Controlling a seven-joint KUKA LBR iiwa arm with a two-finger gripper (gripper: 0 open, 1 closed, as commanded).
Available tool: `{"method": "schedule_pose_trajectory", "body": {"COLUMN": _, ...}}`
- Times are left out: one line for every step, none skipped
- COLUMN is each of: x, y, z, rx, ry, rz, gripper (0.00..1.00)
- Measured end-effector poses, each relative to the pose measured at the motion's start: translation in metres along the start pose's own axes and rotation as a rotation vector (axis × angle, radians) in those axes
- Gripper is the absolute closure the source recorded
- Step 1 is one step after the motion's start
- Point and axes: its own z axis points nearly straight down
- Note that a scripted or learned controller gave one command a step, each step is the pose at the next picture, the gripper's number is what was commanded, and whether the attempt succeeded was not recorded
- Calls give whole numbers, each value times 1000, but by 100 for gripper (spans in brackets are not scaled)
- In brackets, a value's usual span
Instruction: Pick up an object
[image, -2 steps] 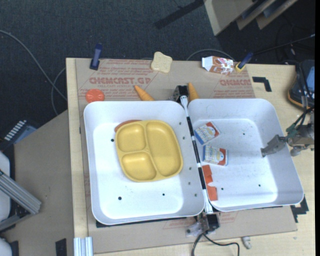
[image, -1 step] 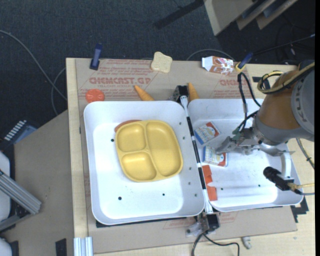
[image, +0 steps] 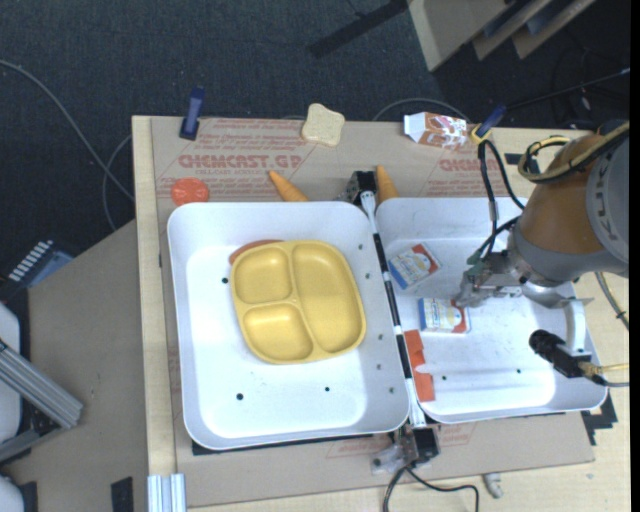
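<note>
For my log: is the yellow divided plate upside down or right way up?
Right way up: the yellow divided plate shows its three hollow compartments facing upward.

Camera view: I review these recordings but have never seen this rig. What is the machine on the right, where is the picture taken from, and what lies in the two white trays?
One fixed camera looks down at a slant on a bench. The grey and orange machine is a robot arm reaching in from the right; its gripper sits low in the right bin, right beside a small packet. Whether it grips anything cannot be told. A second packet lies further back in that bin. The left bin holds a yellow divided plate with something reddish tucked under its far edge. Small items lie on the cardboard behind the bins.
</note>
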Motion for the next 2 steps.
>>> {"method": "schedule_pose_trajectory", "body": {"x": 0, "y": 0, "z": 0, "rx": 1, "ry": 1, "rz": 0, "gripper": 0}}
{"method": "schedule_pose_trajectory", "body": {"x": 32, "y": 47, "z": 14, "rx": 11, "ry": -1, "rz": -1, "gripper": 0}}
